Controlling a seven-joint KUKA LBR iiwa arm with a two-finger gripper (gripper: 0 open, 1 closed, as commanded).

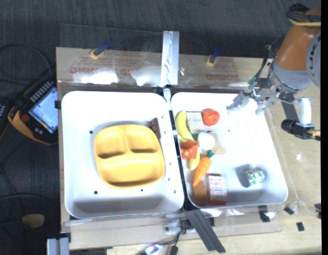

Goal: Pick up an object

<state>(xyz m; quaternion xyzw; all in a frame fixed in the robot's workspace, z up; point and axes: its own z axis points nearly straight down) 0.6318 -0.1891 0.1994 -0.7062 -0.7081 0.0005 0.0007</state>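
Grey arm with orange band (294,49) enters at upper right of frame. Its claw (248,100) sits over the upper right edge of the right white bin (275,163), holding nothing; whether it is wide or narrow, cannot tell at this size.

Right bin, items clustered along its left side: yellow plastic banana (181,125), small patterned square packet (194,122) just beside it, red round tomato-like toy (209,117), white egg-shaped ball (206,141), red pepper-like piece (188,150), orange plastic carrot (201,169), brown box with red-white label (213,189) at bin's bottom. Green-and-white wrapped small object (254,176) lies apart at lower right of bin. Claw is well apart from all of them.

Left white bin (74,142) holds a yellow compartment plastic tray (129,156), a small dark brown piece (154,126) touching its upper right corner.

Bench (304,169) under bins; black-orange handheld controller (39,110) at left of frame.
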